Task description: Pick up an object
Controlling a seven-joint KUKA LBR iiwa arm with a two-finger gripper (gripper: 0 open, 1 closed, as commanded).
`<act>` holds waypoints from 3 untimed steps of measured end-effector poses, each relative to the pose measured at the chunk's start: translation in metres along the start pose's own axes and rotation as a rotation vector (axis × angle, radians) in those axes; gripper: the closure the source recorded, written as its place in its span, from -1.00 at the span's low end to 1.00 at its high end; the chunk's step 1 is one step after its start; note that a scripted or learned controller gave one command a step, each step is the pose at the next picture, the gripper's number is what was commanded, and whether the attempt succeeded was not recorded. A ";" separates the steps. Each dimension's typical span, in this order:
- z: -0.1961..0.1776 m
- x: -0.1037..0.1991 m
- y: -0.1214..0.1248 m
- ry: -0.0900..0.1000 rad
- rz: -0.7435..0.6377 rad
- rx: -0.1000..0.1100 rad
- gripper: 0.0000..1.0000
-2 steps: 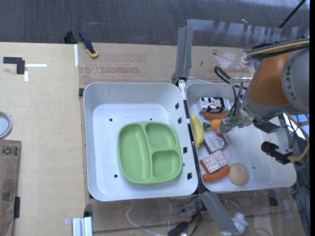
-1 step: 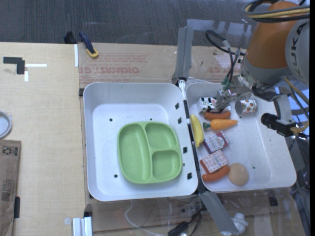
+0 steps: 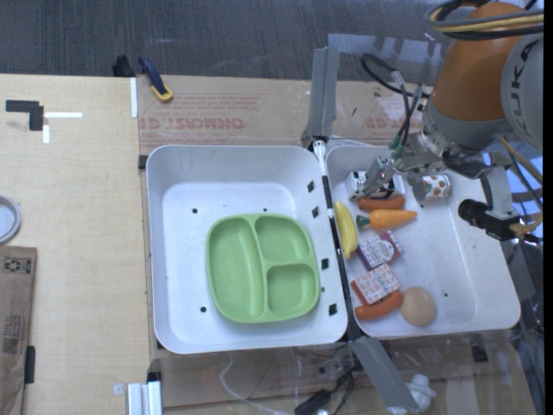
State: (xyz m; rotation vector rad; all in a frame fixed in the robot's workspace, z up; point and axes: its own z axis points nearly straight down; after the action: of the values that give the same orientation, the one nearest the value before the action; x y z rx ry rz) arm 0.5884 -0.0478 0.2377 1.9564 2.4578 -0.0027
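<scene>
My gripper [image 3: 380,176] hangs low over the back of the right bin [image 3: 471,262], just above the toy food. Directly under it lie a red sausage [image 3: 381,203] and an orange carrot [image 3: 391,219]. A yellow banana [image 3: 346,228] rests along the bin's left wall. Two red-and-white packets [image 3: 378,251] [image 3: 374,284], another red sausage [image 3: 378,307] and a tan egg [image 3: 418,306] sit toward the front. A small printed cup [image 3: 437,187] lies by the wrist. Nothing shows between the fingers.
A green divided plate [image 3: 263,267] lies in the left bin [image 3: 173,232]. The grey and orange arm [image 3: 479,67] covers the right bin's back right corner. A blue-and-yellow clamp [image 3: 155,80] and a tape roll [image 3: 5,221] lie on the bench at left.
</scene>
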 end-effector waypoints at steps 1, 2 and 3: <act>0.099 -0.048 -0.042 0.001 0.038 0.004 -1.00; 0.147 -0.133 -0.012 0.000 -0.013 0.001 -1.00; 0.139 -0.133 -0.012 0.001 -0.014 0.004 1.00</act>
State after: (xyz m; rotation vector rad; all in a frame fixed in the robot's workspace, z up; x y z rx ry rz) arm 0.6062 -0.1803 0.0994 1.9410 2.4749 -0.0068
